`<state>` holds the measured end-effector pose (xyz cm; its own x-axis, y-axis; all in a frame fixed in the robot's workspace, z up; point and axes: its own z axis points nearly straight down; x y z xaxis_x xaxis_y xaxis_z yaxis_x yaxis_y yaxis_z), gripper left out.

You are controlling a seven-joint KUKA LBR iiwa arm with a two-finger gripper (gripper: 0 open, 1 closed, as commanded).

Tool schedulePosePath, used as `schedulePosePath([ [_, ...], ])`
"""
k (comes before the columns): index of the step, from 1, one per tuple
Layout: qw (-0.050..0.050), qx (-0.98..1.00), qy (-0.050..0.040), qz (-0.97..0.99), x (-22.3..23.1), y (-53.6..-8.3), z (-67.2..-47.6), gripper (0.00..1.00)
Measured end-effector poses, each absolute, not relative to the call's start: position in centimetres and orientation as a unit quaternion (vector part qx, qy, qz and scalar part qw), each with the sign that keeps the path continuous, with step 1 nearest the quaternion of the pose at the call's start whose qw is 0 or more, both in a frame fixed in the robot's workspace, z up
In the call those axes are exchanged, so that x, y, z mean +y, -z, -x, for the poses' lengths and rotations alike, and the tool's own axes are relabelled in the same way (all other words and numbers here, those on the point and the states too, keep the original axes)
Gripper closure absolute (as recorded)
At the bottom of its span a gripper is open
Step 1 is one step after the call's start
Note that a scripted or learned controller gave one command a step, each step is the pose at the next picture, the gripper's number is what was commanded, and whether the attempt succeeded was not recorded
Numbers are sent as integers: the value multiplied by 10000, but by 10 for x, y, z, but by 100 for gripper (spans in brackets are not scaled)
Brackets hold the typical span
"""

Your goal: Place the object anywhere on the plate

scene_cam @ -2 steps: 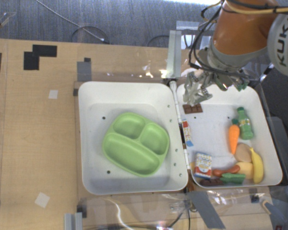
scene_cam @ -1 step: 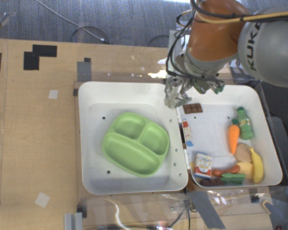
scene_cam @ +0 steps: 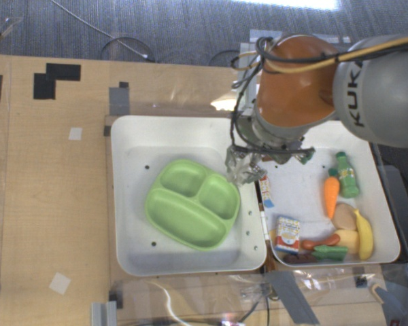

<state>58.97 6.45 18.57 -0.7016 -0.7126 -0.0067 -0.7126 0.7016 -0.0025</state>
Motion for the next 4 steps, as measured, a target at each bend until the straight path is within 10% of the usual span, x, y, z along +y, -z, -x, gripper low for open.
schedulePosePath([
  [1,52,9133,-10,4073,113,-199,-548,100],
  [2,45,9087,-13,4174,174,-196,-564,100],
  [3,80,8784,17,4778,141,-286,-588,100],
  [4,1,8604,-16,5096,124,-191,-580,100],
])
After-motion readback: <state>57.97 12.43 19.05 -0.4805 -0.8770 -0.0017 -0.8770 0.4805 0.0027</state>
